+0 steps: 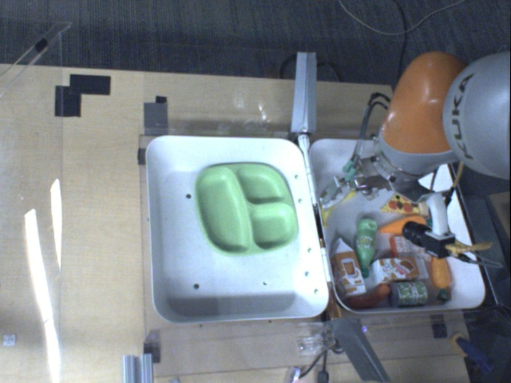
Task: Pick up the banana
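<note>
Yellow patch under the wrist, prob the banana (398, 207), lies in the right bin (477, 295) amid other items, end effector (357, 179) hovering nearby w/ its state unreadable to me, so pick's not done yet.

A green divided plate (243, 206) lies in the left bin (172, 282); a green bottle (366, 242) in the right bin (473, 298).

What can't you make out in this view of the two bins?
All in the camera view:
1. Far end of the right bin: covered by the arm.
2. The yellow-printed item: half under the arm; banana or packet, unclear.
3. Labels on the carton and the can: too small, blurred.
</note>
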Controlling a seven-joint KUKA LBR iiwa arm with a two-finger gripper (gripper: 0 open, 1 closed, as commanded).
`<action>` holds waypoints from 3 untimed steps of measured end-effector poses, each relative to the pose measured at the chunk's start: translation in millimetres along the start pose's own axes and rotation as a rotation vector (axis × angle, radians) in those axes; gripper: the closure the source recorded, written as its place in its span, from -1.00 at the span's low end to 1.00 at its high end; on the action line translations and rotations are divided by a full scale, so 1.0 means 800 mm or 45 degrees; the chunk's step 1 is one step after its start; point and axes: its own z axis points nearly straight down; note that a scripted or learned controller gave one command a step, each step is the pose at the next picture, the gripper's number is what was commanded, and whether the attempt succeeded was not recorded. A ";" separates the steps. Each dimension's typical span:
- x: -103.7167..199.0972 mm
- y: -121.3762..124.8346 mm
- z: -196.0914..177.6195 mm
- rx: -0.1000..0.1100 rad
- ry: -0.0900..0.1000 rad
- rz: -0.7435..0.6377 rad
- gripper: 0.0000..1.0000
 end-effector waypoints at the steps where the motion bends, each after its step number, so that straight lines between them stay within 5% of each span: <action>1: 0.015 0.025 -0.002 -0.003 -0.001 0.141 -1.00; 2: -0.011 -0.009 -0.001 -0.001 -0.001 0.091 -1.00; 3: -0.059 -0.041 0.089 0.000 0.000 0.182 -1.00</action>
